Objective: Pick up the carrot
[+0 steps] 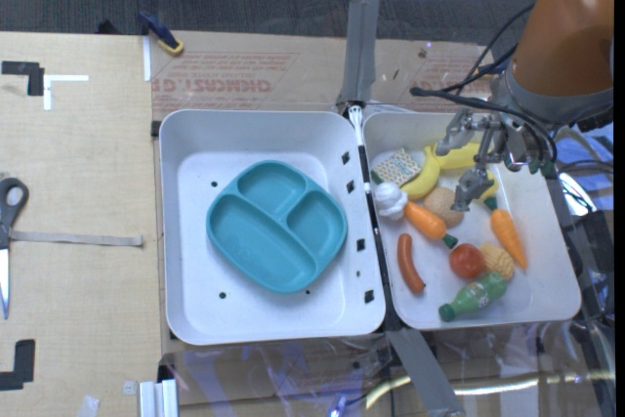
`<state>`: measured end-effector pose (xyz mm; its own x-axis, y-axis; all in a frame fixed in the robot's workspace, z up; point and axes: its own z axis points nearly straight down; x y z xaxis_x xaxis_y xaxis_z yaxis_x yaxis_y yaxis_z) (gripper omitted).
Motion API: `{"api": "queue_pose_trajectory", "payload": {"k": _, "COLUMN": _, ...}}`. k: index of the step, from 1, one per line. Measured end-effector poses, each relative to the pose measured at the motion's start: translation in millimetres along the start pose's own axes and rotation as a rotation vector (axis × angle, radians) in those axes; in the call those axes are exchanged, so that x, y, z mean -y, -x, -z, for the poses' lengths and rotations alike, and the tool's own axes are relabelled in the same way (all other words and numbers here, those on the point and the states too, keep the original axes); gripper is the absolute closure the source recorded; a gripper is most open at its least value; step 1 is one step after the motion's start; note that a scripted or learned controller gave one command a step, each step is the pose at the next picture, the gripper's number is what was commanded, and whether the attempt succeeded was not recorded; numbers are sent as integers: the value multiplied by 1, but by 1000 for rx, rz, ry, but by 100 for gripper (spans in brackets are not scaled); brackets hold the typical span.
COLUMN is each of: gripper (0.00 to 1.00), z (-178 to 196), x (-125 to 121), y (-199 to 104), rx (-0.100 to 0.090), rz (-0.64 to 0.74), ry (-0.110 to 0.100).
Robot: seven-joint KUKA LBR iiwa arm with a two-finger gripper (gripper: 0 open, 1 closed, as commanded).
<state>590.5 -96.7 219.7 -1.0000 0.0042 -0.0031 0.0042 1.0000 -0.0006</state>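
Two orange carrots lie in the right bin [547, 308]. One carrot [424, 219], with a green stub, lies at the bin's middle left. The other carrot [508, 237] lies nearer the right wall. My gripper [459, 173] hangs over the bin's back half, above a yellow banana [436, 169] and a beige piece [445, 201]. It is up and to the right of the first carrot and up and to the left of the second. It looks open, with nothing between its fingers.
Around the carrots lie a red tomato [467, 259], corn [498, 260], a green bottle [476, 296], a sausage [410, 264], a white garlic bulb [390, 200] and a speckled block [395, 166]. A blue divided plate [278, 225] sits in the left bin [186, 308].
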Motion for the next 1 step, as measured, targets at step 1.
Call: {"api": "queue_pose_trajectory", "payload": {"k": 1, "gripper": 0, "z": -112, "x": -4, "y": -35, "rx": 9, "rz": 213, "ry": -2}}
